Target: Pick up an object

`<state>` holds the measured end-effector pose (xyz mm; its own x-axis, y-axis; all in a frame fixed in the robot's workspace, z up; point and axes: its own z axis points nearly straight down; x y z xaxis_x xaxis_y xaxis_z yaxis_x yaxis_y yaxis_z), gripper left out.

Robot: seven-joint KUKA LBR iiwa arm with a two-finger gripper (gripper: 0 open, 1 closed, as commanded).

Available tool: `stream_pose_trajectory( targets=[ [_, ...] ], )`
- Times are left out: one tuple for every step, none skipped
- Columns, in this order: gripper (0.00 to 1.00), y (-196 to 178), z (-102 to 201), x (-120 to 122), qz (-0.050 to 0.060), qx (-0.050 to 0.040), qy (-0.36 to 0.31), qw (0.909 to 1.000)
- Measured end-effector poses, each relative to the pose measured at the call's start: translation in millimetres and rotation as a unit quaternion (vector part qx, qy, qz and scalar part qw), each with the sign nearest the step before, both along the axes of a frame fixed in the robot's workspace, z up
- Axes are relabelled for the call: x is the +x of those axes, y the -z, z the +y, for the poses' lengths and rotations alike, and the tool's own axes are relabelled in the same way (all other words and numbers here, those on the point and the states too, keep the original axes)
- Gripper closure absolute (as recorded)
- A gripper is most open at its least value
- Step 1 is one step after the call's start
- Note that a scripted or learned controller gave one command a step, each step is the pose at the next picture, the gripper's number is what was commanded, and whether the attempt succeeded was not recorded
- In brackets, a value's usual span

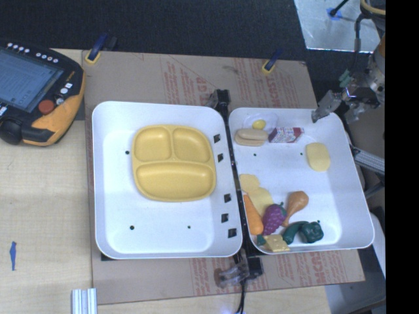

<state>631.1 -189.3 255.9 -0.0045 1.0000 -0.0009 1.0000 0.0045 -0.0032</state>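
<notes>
Peering at pincer (325, 110): sat at right bin's (353, 195) upper right rim, partly cut off by frame edge; could not tell its state.
Toy food: heaped in right bin; purple grapes (273, 218), orange drumstick (296, 203), carrot (253, 216), green piece (303, 231) overlapped, outlines muddled.
Left bin (111, 195): held yellow divided plate (174, 161).
Table (39, 201): pale wood, cardboard under bins.
Room: dark floor beyond; pendant (36, 93) at left.
</notes>
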Motion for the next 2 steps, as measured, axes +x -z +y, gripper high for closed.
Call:
stream_pose_trajectory(
  targets=[
    [0.0,128.7,23.7,9.5,0.005,0.0014,-0.002,1.0],
    [0.0,166.8,96.2,-2.7,0.003,0.002,-0.003,1.0]
  ],
)
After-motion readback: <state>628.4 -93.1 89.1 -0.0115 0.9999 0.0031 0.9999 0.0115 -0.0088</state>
